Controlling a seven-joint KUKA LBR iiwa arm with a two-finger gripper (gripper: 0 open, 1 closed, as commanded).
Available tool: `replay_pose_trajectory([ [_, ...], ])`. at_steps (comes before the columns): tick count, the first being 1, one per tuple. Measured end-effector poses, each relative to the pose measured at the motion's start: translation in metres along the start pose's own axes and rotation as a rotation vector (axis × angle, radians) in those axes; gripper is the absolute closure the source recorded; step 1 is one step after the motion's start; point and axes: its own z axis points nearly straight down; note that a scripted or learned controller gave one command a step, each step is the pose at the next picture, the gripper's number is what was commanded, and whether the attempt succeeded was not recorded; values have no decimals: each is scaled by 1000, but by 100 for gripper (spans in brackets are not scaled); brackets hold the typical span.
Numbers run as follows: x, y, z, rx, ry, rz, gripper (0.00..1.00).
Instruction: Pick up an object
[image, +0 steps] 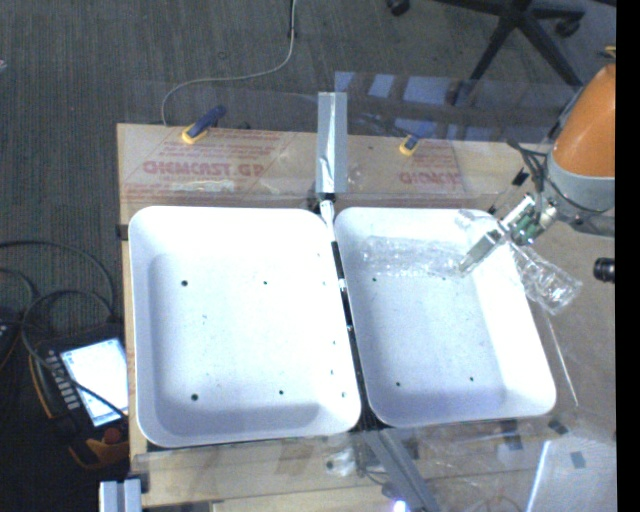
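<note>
A clear, crinkled plastic object (405, 256) lies in the far part of the right bin (450, 400) and is hard to make out against the white floor. My gripper (487, 243) hangs over the far right corner of that bin, slanting down towards the left, with its tip just right of the clear plastic. A second transparent, cup-like object (547, 281) sits at the bin's right rim, just below the wrist. I cannot tell whether either object touches the gripper.
The left bin (240, 420) stands beside the right one, with a narrow metal divider (330, 150) behind the gap. Two yellow-and-blue clamps (203, 123) hold the wooden bench's far edge. The arm's orange band (592, 120) is at the upper right.
</note>
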Motion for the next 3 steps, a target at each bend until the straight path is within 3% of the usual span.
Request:
replay_pose_trajectory([
  [1, 12, -38, -88, -1, 1, 148, 0],
  [2, 4, -48, 19, 1, 4, 67, 0],
  [3, 29, -78, 128, -4, 5, 129, 0],
])
